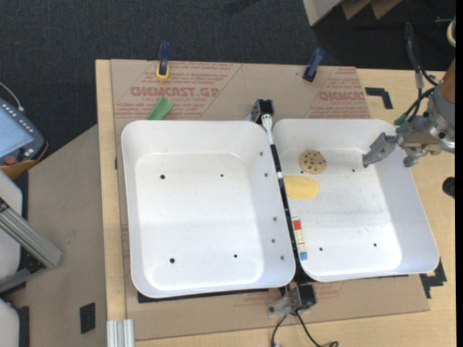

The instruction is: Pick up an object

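Note:
In the right bin (405,223) a round chocolate-chip cookie (312,161) lies near the far left corner. A flat yellow piece (301,187) rests just in front of it. A small white carton with red and blue marks (298,238) lies along the bin's left wall. My gripper (395,155) hangs over the far right part of this bin, well to the right of the cookie. It is open: its two grey fingers (377,150) are spread apart with nothing between them.
The left bin (145,215) sits beside the right one, with a black divider strip (278,186) between them. A green clip (160,109) and two blue clamps (163,56) sit on the cardboard at the back. Cables hang near the arm (445,110).

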Robot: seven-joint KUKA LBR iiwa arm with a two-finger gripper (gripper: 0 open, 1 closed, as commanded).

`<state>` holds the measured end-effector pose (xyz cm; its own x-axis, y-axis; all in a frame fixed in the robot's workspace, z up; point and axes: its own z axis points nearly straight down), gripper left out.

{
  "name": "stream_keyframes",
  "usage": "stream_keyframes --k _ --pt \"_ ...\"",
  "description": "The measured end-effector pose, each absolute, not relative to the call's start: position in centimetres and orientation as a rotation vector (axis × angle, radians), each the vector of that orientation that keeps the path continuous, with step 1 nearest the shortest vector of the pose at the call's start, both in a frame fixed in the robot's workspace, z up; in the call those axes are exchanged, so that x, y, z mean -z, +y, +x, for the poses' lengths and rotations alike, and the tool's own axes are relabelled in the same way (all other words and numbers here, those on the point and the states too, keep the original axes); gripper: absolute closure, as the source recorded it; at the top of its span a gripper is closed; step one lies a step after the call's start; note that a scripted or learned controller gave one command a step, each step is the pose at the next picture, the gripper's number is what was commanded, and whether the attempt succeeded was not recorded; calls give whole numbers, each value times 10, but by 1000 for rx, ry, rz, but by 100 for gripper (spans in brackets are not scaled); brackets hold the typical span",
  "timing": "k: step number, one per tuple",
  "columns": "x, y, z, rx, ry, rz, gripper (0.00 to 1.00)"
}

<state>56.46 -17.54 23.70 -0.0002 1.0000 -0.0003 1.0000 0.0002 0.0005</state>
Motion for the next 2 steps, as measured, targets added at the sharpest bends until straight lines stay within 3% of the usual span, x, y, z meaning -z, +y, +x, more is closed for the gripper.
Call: stream_keyframes --k 1,2 --pt "-375 -227 616 -10 2206 2207 0" --pt "-529 -225 554 -13 2203 2208 0"
